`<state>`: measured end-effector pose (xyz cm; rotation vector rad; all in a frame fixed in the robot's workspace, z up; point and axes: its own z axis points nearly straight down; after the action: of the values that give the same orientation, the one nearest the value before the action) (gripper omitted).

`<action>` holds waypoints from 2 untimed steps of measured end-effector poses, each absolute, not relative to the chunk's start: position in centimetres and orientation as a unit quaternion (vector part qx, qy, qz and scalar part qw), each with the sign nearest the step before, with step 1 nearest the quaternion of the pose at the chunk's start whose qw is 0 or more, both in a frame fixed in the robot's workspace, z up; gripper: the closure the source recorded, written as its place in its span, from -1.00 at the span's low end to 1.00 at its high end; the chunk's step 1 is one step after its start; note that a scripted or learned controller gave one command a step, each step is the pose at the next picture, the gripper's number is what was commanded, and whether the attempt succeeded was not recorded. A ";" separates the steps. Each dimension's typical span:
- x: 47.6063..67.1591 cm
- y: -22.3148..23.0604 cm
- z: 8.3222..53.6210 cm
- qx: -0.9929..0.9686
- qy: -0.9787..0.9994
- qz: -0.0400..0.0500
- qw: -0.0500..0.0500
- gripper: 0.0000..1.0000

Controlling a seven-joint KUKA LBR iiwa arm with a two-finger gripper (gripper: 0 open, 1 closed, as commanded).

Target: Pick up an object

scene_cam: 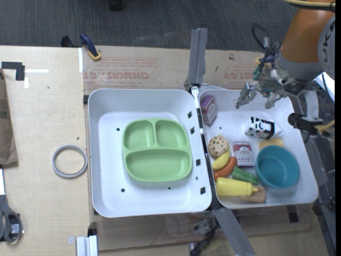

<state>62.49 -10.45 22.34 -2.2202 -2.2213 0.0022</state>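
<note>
The right bin (pixel 234 111) holds a heap of toy food along its near side. There is a purple carton (pixel 208 109), a cookie (pixel 218 145), a banana (pixel 221 160), a red box (pixel 243 154), a blue bowl (pixel 277 167), a yellow bottle (pixel 234 186) and a black-and-white carton (pixel 261 127). My gripper (pixel 258 95) hangs over the far right part of that bin, above and just beyond the black-and-white carton. Its two fingers are spread apart and nothing sits between them.
A green divided plate (pixel 157 151) lies in the left bin (pixel 104 159). On the bench to the left lie a tape ring (pixel 69 160), a brown bag (pixel 6 121) and scissors (pixel 9 225). A blue-handled clamp (pixel 90 46) sits at the back.
</note>
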 end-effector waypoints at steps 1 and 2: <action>56.3 -14.3 9.1 -0.668 -0.744 0.000 0.000 -1.00; 56.3 -14.4 10.0 -0.670 -0.743 0.000 0.000 1.00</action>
<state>56.32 -14.42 10.03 -2.1039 -2.3329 0.0001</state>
